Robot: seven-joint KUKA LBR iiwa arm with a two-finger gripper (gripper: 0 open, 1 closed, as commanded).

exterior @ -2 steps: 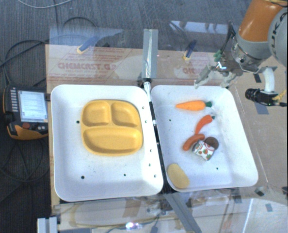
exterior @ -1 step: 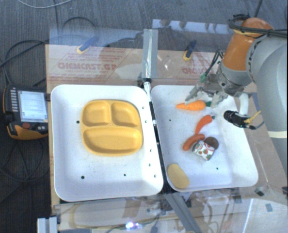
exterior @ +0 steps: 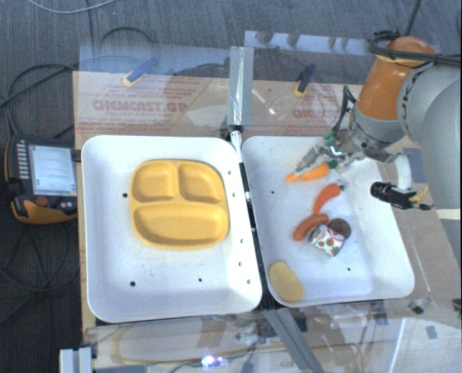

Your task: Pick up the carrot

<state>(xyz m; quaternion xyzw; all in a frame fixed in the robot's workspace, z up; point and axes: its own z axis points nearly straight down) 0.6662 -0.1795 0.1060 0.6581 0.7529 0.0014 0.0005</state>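
Orange carrot (exterior: 309, 174) lying in right bin (exterior: 386, 282), far side. Claw (exterior: 324, 155) hanging right at carrot's thick end, touching or nearly touching. Can't tell if claw is wide or narrow. Carrot not lifted yet; grab and lift still waiting.

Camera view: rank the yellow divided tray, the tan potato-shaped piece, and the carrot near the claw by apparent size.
1. Yellow divided tray, in the left bin, clearly largest.
2. Carrot and tan potato-shaped piece, both in the right bin: the carrot looks longer, the tan piece wider, so I would not rank them.
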